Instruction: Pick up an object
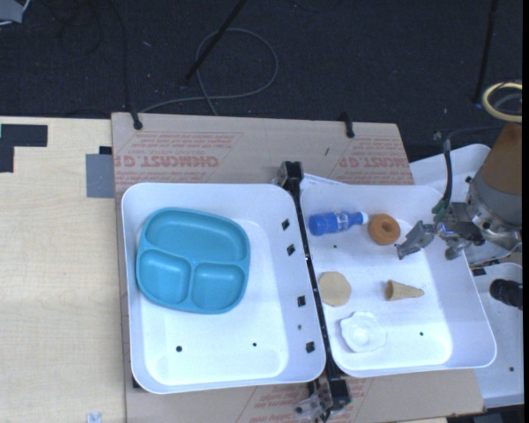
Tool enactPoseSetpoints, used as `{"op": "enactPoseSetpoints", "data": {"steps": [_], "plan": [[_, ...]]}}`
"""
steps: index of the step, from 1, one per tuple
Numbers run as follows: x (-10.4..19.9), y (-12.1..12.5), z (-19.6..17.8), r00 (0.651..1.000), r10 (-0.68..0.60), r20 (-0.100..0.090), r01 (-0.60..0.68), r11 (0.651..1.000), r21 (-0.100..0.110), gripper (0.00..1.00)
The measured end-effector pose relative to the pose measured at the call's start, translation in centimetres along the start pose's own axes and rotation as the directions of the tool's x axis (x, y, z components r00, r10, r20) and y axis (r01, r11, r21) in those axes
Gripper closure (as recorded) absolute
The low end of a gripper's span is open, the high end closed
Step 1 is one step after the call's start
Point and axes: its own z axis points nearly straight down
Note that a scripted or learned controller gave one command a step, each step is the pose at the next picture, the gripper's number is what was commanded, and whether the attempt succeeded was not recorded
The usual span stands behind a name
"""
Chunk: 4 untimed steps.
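The right bin (458,346) holds several small objects: a blue bottle (335,223) lying on its side, a brown donut (384,229), a tan round cookie (334,288), a tan cone (404,291) and a white fried egg (363,331). My gripper (434,240) hangs over the right side of this bin, just right of the donut, with its grey fingers (413,239) spread open and nothing between them.
The left bin (159,351) holds a blue divided plate (193,260). A black hinge strip (305,271) runs between the bins. Cardboard (247,152) lies under both bins, and cables cross the dark floor behind.
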Motion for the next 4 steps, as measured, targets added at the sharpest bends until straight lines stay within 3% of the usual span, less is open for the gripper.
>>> {"op": "enactPoseSetpoints", "data": {"steps": [1,3,4], "plan": [[0.0,0.3,-0.7,1.0,-0.002,0.003,0.002,1.0,-0.013,0.0],[0.7,1.6,11.3,1.0,-0.006,0.0,0.006,1.0,-0.007,0.0],[0.7,1.6,11.4,1.0,-0.002,0.001,0.002,1.0,-0.01,0.0]]}}
